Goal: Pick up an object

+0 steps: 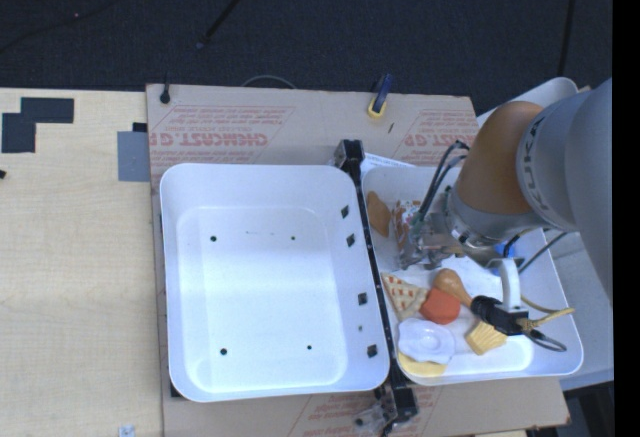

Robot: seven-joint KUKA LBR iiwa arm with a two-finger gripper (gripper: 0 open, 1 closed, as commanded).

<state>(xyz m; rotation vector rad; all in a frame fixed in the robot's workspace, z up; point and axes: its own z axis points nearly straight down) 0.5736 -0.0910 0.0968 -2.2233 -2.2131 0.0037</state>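
Since the gripper [418, 247] sits low in the right bin [560, 350] over the cluttered toys, honestly can't tell its state. I'd target one isolated piece, maybe the red tomato [439, 305] nearby, and descend straight.

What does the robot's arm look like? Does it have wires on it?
The arm is big, round and smooth grey, with a shiny orange band near its wrist. Thin dark wires loop from that band down to the pincer, a small grey metal part at the tip. It is too blurry to show more.
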